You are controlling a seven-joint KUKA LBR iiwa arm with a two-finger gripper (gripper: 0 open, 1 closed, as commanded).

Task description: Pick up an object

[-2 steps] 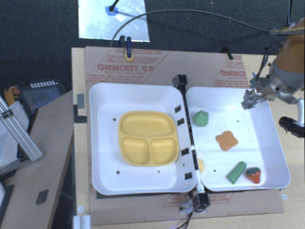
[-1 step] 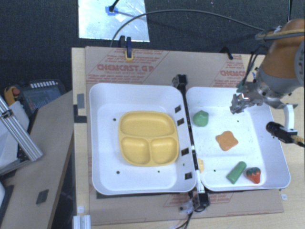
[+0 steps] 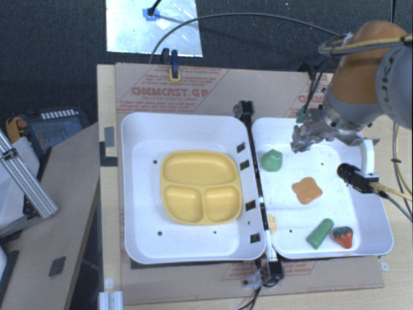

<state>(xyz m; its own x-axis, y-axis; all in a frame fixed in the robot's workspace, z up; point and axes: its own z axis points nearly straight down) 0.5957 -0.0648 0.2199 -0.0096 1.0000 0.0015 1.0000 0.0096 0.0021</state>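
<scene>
White plastic bins sit side by side on the bench, and the work is all in the right bin. The gripper hangs over that bin's far edge, close to its far-left corner; whether it is open or closed cannot be told from this angle, and nothing is seen held in it.

Nearest candidate is the green rounded piece, lying by the bin's left wall just below and left of the gripper. An orange flat piece rests near the bin's middle. A green cylinder lies tilted by the near edge, just beside a red strawberry-like toy toward the near-right corner. The left bin carries a yellow divided tray in its middle.

The step in hand looks like the approach — choosing a target and lining up above it. The green rounded piece seems the sensible choice, being closest. To do it well, the arm should centre squarely over the piece before descending and keep clear of the divider between the bins — the piece sits close to that wall, so an off-centre descent could nudge it aside or catch the rim.
</scene>
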